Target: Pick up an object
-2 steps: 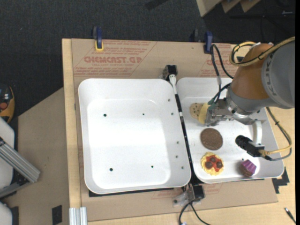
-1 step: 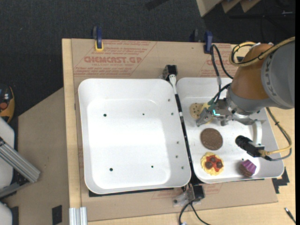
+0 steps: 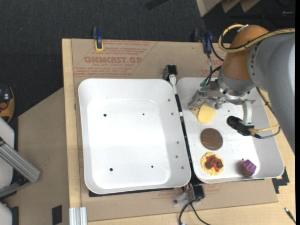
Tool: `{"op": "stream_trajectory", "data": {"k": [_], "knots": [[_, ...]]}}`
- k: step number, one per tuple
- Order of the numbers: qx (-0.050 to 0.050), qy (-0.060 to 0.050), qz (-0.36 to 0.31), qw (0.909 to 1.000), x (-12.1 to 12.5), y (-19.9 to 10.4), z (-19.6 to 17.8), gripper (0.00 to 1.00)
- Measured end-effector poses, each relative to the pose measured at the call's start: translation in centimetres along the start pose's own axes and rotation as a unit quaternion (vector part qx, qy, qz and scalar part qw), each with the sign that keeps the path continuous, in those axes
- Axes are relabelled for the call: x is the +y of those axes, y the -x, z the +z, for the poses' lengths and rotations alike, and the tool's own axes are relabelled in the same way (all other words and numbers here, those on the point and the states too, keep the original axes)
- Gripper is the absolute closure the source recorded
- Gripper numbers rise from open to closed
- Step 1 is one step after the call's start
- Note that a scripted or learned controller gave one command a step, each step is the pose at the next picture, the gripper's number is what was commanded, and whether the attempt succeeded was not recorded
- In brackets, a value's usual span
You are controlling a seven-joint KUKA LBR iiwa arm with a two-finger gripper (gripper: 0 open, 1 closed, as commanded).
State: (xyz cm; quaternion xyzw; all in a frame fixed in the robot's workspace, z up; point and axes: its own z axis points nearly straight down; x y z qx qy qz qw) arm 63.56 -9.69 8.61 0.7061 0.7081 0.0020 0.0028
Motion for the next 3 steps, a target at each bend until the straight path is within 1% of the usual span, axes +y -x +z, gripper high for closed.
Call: {"op": "stream_trajectory", "data": {"k": [1, 2, 3], "knots": [[0.001, -0.007, 0.003, 1.0, -6.1, 0.5, 0.1, 0.0], [0.0, -0.001, 0.0, 1.0, -1.1, 0.0, 0.1, 0.0], [0.0, -0.001, 0.001, 1.0, -1.1, 0.1, -1.2, 1.0]]}}
